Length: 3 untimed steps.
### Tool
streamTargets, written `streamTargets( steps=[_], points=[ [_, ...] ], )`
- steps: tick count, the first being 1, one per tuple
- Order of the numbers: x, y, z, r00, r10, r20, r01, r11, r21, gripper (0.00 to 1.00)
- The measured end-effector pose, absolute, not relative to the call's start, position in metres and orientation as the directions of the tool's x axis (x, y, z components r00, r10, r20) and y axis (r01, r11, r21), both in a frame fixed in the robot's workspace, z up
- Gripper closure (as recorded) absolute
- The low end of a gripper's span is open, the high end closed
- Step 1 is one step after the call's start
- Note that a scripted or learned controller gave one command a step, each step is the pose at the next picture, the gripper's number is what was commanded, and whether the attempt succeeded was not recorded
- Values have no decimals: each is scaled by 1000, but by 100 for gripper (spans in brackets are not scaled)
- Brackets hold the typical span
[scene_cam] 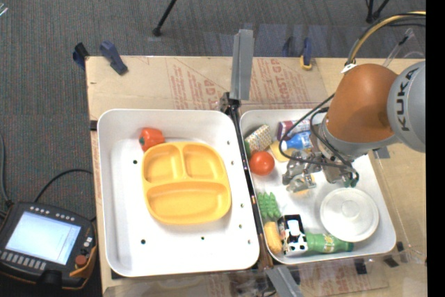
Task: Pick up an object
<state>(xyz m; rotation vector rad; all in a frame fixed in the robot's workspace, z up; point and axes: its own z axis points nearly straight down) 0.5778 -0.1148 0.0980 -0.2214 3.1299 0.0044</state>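
My gripper (303, 179) hangs low inside the right bin (384, 199), under the orange wrist band. It sits over the bin floor between a red tomato (262, 163) to its left and a white round bowl (349, 213) to its lower right. Just behind it lie a blue item (302, 141) and a purple can (292, 128), partly hidden by the arm. I see nothing held in the gripper.
Also in the right bin: a yellow corn-like piece (258, 138), a green toy vegetable (270, 205), a black-and-white carton (294, 235), a green bottle (325, 243). The left bin (118, 219) holds a yellow divided plate (186, 182) and a red pepper (151, 138).
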Motion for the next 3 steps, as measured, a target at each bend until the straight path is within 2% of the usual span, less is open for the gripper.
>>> streamTargets(
  steps=[1, 2, 3],
  points=[
    [629, -92, 89, -999, 41, -3, 41, 999, 0, 100],
    [629, -91, 88, -999, 40, -2, 40, 999, 1, 0],
    [553, -112, 102, -998, 27, -56, 27, 1000, -3, 0]
  ],
)
